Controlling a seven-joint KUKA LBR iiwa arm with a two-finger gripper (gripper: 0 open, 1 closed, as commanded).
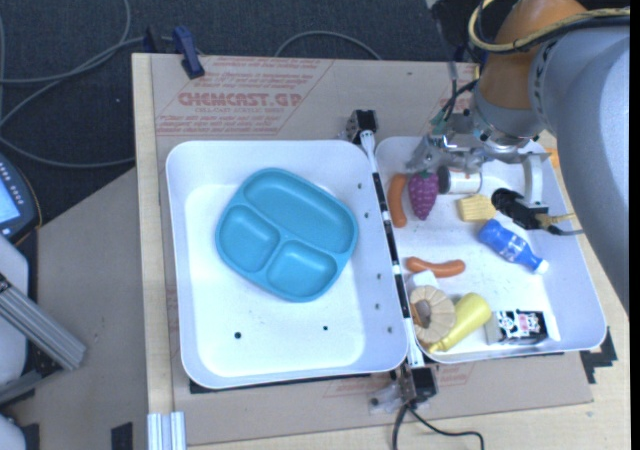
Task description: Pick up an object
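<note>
Light fell evenly and fairly brightly from above, so the two white bins (190,238) looked almost washed out, with soft glare on their floors. Shadows were faint and short, tucked under the blue plate (287,233). The picture was slightly soft and grainy, and the dark floor (70,58) stayed dim.

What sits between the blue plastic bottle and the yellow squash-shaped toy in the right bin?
In the camera view, nothing: bare white bin floor separates the blue plastic bottle from the yellow squash-shaped toy. The orange carrot-shaped toy lies off to the side.
</note>
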